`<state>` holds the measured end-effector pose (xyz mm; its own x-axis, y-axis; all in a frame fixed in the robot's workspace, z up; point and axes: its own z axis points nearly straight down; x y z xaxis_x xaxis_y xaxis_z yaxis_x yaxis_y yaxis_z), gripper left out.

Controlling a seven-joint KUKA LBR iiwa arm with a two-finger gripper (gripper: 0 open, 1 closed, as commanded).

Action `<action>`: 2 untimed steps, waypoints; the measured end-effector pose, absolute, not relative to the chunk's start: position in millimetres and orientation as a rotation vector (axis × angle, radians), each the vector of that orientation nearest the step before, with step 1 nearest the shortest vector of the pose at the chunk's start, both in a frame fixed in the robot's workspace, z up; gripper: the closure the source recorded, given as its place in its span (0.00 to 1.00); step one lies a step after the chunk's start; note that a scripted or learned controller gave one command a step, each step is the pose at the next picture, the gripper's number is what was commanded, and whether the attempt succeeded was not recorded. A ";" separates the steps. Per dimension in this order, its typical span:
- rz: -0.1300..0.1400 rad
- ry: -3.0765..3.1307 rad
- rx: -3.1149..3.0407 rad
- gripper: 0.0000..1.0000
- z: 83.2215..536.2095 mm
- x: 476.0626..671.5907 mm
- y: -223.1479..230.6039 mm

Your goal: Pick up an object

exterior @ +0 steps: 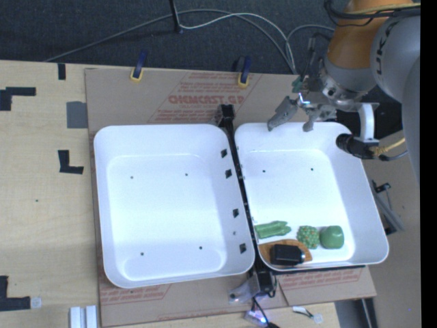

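Camera view. The gripper [293, 119] sits at the upper right of the frame, above the far rim of the right bin [355, 176]. Its two grey metal fingers [278, 119] are spread wide, and nothing lies between them. The arm [372, 39] carries its orange band in the top right corner.

The candidate objects are all bunched in the near corner of the right bin, low and right of centre in the frame, well apart from the gripper. They are a long green pod-shaped piece [272, 229], a knobbly green broccoli-like piece [308, 236], a smooth rounded green piece [332, 237] and a dark, matte black block [287, 254] resting on a flat orange-brown piece [301, 250].

Risks, as judged:
- The items touch or nearly touch; a descent could catch two or push one aside.
- The cluster lies close to the bin's near wall, so a finger may strike the rim or wall.
- The rounded green piece looks smooth and could slip out of a pinch.
- The flat orange-brown piece offers little height to grip.

The bins are glossy white plastic, shallow, with rounded corners. The left bin [164, 203] adjoins along a black divider [235, 183].
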<state>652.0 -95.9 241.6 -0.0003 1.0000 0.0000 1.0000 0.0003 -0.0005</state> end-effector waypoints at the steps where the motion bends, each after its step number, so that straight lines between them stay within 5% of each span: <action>1: 0.004 -2.216 -2.224 0.00 219.5 599.4 -132.7; 2: 0.004 -2.214 -2.225 0.00 197.2 538.1 -171.3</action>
